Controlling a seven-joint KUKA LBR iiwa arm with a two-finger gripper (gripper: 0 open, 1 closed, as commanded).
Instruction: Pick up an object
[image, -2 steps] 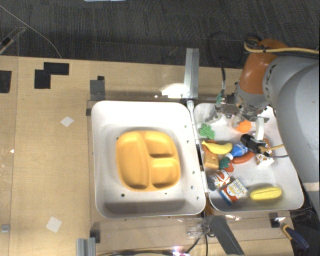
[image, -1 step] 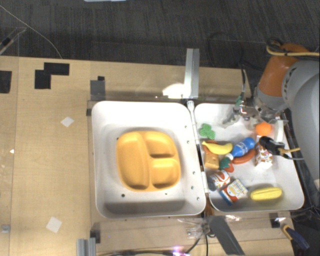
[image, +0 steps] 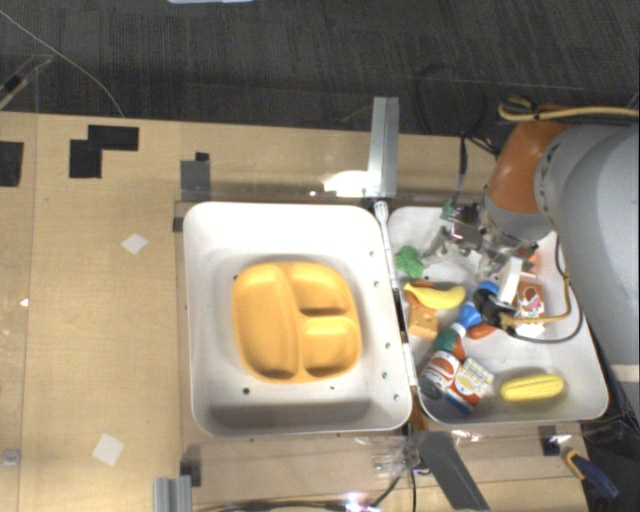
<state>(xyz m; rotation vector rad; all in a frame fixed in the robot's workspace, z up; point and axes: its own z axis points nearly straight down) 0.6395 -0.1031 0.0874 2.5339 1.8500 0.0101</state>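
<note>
**Reporter:** A grey KUKA arm with an orange wrist band reaches in from the bench's right edge, its gripper lowered over the far half of the right bin. What is it after?

**Bystander:** My guess is something in the heap straight below it. A green piece lies by the bin's left wall near the far corner. A banana sits just this side of that, and an orange block touches the banana's near side.

**Reporter:** Which way does the banana lie from the tool?

**Bystander:** Toward the left wall and a little nearer the front. Its long axis runs roughly across the bin, left to right, so from where I stand the wrist would have to shift left and close across the short way.

**Reporter:** Are the jaws apart or together?

**Bystander:** I cannot tell; cables and the wrist housing cover them, and I see nothing held.

**Reporter:** What else is in there?

**Bystander:** A blue-capped bottle leans in the middle, its base toward the front edge beside a small carton. A yellow oblong piece lies near the front right corner, well apart from the tool. The left bin carries a yellow divided tray in its centre.

**Reporter:** So the pick is not yet made?

**Bystander:** It looks that way to me.
</note>
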